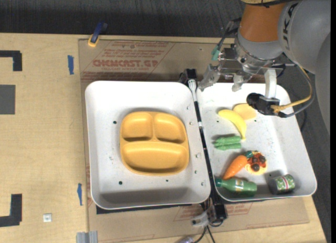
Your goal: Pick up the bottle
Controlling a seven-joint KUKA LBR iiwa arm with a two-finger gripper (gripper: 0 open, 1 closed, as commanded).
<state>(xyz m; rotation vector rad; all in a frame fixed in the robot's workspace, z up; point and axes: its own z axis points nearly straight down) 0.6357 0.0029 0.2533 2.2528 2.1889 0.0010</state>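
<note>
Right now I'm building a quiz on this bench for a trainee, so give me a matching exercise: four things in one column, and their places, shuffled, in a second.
Things:
1. bottle
2. divided plate
3. banana
4. can

Places:
A. middle of the left bin
B. near right corner of the right bin
C. near edge of the right bin, lying beside the centre divider
D. upper half of the right bin, under the hand

Pairs: 1-C, 2-A, 3-D, 4-B
</note>
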